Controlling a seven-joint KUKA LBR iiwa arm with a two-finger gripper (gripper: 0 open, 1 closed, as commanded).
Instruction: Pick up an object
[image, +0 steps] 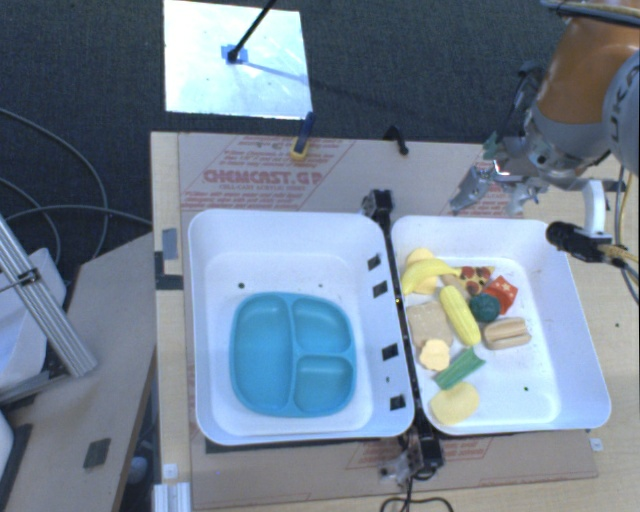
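Note:
My gripper (491, 196) hangs above the back rim of the right bin (570, 300), open, with nothing between its fingers. Below it, toward the bin's left side, lies a pile of toy food: a banana (428, 273), a corn cob (459, 314), a dark green ball (485, 308), a red piece (501, 292), a hot dog (506, 333), a tan bread slice (426, 323), a green stick (459, 369) and a pale yellow disc (455, 404). All of them lie apart from the gripper.
The left bin (215, 260) holds a blue divided plate (295, 354). A black divider with clips (392, 300) runs between the bins. Cardboard (260, 170) lies under the bins, and a shiny sheet (235, 60) lies behind them.

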